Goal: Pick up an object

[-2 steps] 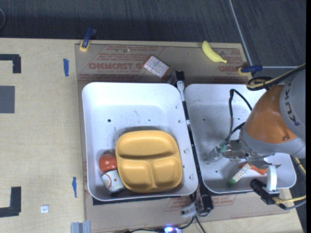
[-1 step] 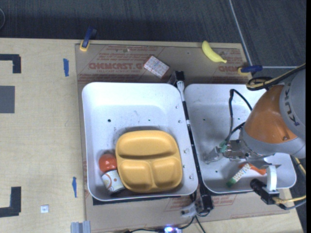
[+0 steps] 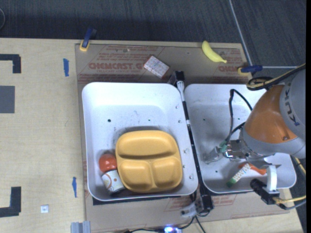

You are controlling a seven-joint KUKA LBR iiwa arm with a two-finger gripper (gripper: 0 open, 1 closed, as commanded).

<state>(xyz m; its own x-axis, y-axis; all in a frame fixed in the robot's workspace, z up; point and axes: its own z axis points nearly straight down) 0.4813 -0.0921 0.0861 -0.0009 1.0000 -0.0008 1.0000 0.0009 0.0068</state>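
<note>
In the right bin [image 3: 214, 101] my gripper [image 3: 215, 154] hangs low over the bin floor, left of the arm's orange band [image 3: 267, 123]. A thin white tube with a green tip and an orange part [image 3: 241, 173] lies just right of and nearer than the gripper, partly under the wrist. The left bin [image 3: 126, 98] holds a yellow compartment tray [image 3: 147, 159] turned upside down. Tucked against the tray's left side are a red-orange object [image 3: 107, 162] and a small white and orange one [image 3: 112, 180].
Beyond the bins, a yellow banana [image 3: 213, 52] and a small checkered box [image 3: 156, 66] lie on the cardboard. Blue clamps [image 3: 87, 38] sit at the board's far corners. Black cables [image 3: 235, 106] loop over the right bin beside the arm.
</note>
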